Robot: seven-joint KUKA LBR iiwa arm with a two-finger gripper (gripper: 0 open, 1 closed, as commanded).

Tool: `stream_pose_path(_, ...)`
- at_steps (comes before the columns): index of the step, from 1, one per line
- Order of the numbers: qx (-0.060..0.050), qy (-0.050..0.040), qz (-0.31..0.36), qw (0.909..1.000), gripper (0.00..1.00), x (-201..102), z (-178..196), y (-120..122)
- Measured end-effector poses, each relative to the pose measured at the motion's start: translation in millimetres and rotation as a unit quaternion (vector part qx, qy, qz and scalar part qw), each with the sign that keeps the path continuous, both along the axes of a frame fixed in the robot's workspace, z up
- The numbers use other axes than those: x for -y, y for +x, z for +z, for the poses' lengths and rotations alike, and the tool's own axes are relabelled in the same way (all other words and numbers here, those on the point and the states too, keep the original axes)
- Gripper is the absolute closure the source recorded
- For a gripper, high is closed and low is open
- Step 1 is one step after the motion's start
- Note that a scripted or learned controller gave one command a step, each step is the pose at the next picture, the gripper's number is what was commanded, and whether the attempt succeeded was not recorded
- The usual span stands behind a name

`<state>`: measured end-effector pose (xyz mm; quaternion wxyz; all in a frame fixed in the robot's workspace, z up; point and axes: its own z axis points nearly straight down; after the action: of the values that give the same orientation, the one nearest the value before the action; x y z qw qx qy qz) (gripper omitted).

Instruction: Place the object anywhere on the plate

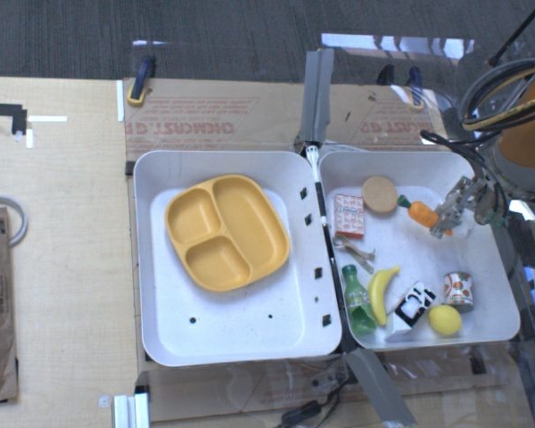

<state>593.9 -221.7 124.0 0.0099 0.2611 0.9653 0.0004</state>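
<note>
Plate: yellow three-compartment plate (227,231) lies bare in the left bin (156,328), centre left of the frame
Right bin: the right bin (495,266) holds all the loose items
Claw: the claw (448,214) hangs at the right of the frame, in the upper right part of the right bin, just beside the carrot; whether its fingers are spread or pressed together cannot be told
Carrot: orange carrot (421,212) with green top lies next to a round tan disc (380,194)
Other items: red-white box (349,216), green bottle (357,300), banana (380,291), lemon (445,320), small can (457,290)
Worktop: cardboard-covered worktop (214,114) under both bins
</note>
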Motion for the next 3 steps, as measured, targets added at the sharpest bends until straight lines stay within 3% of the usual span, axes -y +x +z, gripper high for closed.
stream_pose_path(1, -0.007, 0.0008, 0.029, 0.9996, 1.0, 1, -31, 24)
stream_pose_path(2, -0.004, -0.0004, 0.029, 0.9996, 1.0, 1, -21, 25)
stream_pose_path(3, -0.007, 0.0003, 0.082, 0.9966, 1.0, 0, -30, 18)
